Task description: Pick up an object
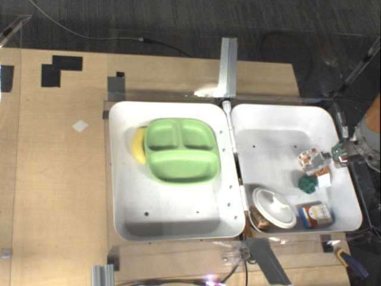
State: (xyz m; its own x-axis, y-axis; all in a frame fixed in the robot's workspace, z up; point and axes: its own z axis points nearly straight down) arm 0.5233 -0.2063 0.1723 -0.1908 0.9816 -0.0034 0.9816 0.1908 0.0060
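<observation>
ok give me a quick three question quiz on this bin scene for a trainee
1. True or false: the green three-compartment plastic plate lies in the left white bin.
2. Which thing peeks out from under the plate's left edge? A) a yellow banana-like object B) a red cup C) a blue sponge
3. Fill in: the small can with the blue and orange label lies in the right white bin, to the ____ of the round white lid-like dish in the picture.

The end effector sits at the right bin's right edge, near a small dark teal object.

Key: 1 true; 2 A, the yellow banana-like object; 3 right.
</observation>
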